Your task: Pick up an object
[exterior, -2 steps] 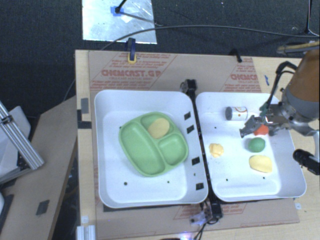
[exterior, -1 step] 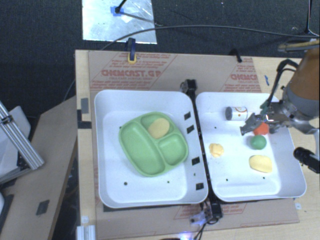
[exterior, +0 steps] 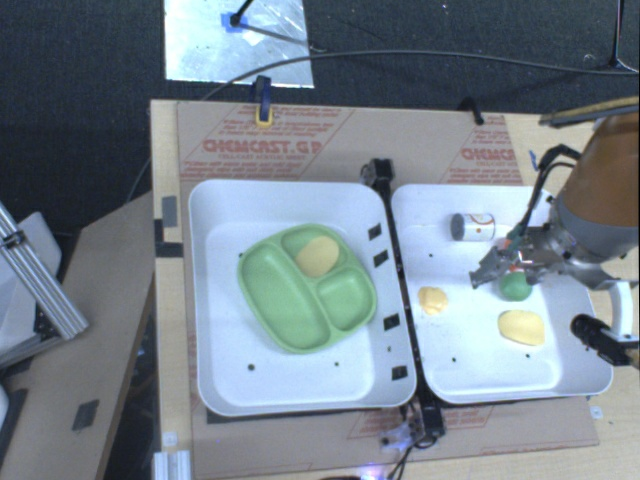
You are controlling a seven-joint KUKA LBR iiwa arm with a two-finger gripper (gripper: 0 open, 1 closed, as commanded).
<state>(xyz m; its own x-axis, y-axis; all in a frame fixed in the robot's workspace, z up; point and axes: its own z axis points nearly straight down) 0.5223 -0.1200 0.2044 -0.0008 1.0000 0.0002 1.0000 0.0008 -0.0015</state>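
Camera view, entry one: gripper (exterior: 505,266), low over the right bin (exterior: 440,383), arm entering from the right. You see its metal fingers splayed to the left of a green ball (exterior: 517,287), with the wrist body above it. Whether the jaws are parted or closed, you cannot tell from this slant; nothing shows between the fingers, so you should not count anything as held.

Entry two: green ball, small, round, matte, partly covered by the gripper, sitting on the bin floor near the bin's right-centre. You judge it the likely target, being just beside the fingertips.

Entry three: yellow oval piece (exterior: 521,327), smooth and pale, just below the ball. Small yellow lump (exterior: 433,299), further left, apart from both. Grey-and-white can (exterior: 472,227), lying on its side near the bin's upper edge.

Entry four: left bin (exterior: 215,368), bearing a green divided tray (exterior: 300,303) with a yellow item (exterior: 318,256) in its upper compartment.

Step in hand, as you may judge it: the approach and descent, grasp not yet confirmed. Next move calls for centring the fingers astride the ball, closing, then lifting straight; a round ball may roll off toward the yellow oval piece.
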